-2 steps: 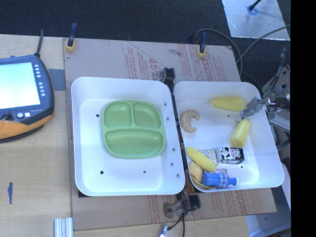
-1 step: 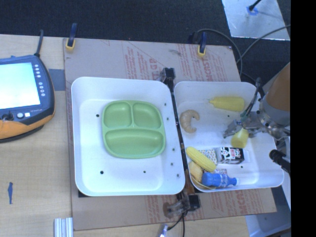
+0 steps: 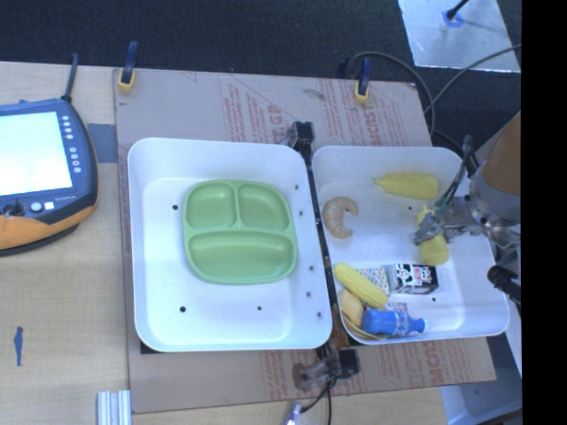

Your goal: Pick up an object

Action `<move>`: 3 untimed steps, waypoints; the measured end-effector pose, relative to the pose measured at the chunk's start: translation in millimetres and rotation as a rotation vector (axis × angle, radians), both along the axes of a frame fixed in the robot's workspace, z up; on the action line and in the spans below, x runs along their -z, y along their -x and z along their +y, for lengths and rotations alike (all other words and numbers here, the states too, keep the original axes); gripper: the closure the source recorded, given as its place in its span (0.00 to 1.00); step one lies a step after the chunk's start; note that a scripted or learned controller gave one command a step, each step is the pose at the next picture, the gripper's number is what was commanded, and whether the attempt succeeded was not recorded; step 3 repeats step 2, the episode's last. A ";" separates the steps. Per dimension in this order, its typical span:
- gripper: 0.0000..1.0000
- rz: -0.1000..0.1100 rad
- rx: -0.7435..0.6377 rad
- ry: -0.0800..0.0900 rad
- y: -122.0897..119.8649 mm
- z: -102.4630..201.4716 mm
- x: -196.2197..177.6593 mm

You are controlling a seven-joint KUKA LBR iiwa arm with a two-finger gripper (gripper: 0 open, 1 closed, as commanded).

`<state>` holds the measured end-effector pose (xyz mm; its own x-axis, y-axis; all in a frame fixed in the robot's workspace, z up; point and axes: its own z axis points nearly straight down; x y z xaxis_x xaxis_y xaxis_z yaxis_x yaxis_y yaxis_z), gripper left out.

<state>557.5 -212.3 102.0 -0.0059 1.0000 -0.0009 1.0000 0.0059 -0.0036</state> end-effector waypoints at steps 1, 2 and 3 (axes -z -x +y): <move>1.00 -0.003 0.002 -0.002 -61.1 51.8 -49.5; 1.00 -0.003 0.002 -0.003 -59.4 132.8 -90.2; 1.00 -0.003 0.002 -0.003 -59.4 132.8 -90.2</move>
